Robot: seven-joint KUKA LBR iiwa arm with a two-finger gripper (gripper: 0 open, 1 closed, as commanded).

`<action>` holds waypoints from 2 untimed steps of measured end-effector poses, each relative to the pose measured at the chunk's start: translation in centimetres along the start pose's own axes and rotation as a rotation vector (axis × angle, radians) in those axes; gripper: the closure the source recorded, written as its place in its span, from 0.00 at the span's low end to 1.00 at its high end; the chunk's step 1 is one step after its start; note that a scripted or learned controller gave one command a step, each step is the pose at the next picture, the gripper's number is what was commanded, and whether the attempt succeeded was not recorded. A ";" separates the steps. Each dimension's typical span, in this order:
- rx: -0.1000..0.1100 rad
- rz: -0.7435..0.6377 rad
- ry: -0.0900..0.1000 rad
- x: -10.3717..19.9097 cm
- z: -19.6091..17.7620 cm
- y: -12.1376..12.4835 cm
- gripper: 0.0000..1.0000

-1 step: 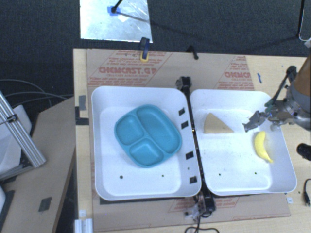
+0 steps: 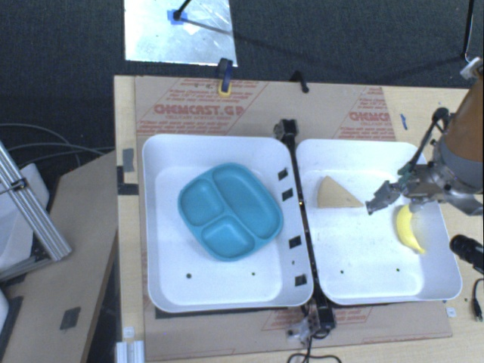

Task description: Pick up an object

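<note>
You look down on two white bins side by side on a bench. The left bin [image 2: 162,203] holds a blue plate [image 2: 230,210] with three sections. It lies flat near the middle of that bin.

The right bin [image 2: 363,278] holds two things. A tan wedge [image 2: 335,194], shaped like a slice, lies flat near the bin's left wall, towards the back. A yellow banana [image 2: 409,229] lies near the right wall, and it curves a little. The wedge and the banana are well apart.

The arm [image 2: 463,138] comes in from the right, over the right bin. Its gripper [image 2: 376,202] hangs between the wedge and the banana, with its tip pointing left and down. The tip sits just beside the wedge's right corner. The banana is just below and to the right of the gripper. You cannot tell from here how the gripper's tip is set, because it looks like one dark shape. You see nothing held at the tip.

A brown cardboard sheet [image 2: 197,104] with red letters lies under both bins.
</note>
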State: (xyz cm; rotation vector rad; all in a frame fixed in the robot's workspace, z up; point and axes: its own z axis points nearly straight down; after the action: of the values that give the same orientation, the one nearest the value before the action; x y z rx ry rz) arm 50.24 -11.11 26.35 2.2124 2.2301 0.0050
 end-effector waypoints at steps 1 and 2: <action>-0.004 -0.003 -0.001 7.2 -4.8 -1.4 0.00; 0.001 -0.006 0.001 17.0 -0.8 3.9 0.00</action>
State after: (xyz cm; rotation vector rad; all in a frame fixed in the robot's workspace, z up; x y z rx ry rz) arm 54.04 5.96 27.23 2.2063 2.2381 0.0052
